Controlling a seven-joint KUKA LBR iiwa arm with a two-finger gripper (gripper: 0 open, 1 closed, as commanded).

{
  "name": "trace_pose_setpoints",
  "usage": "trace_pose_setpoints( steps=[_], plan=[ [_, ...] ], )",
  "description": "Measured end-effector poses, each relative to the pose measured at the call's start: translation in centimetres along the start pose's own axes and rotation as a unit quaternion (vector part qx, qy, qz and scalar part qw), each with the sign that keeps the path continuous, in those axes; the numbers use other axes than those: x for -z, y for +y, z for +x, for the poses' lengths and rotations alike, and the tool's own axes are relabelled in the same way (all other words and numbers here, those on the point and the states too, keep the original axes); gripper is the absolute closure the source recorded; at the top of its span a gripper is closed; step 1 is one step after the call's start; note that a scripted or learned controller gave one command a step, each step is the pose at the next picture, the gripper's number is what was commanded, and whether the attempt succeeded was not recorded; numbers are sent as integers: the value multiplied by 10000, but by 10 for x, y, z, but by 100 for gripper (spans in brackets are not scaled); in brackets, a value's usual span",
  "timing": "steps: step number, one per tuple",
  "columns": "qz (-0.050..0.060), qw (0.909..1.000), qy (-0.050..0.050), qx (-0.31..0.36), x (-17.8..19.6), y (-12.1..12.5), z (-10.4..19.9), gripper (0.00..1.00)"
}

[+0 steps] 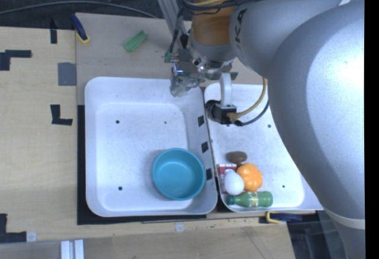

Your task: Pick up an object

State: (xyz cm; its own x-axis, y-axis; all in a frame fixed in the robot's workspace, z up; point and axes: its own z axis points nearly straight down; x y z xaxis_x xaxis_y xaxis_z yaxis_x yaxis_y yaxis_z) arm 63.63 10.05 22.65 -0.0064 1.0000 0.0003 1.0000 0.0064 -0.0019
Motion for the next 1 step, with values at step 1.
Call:
trace_pose_setpoints(
  steps=[1],
  plan=[
    [0,10000,-10,-17,1,0,-3,0]
  ],
)
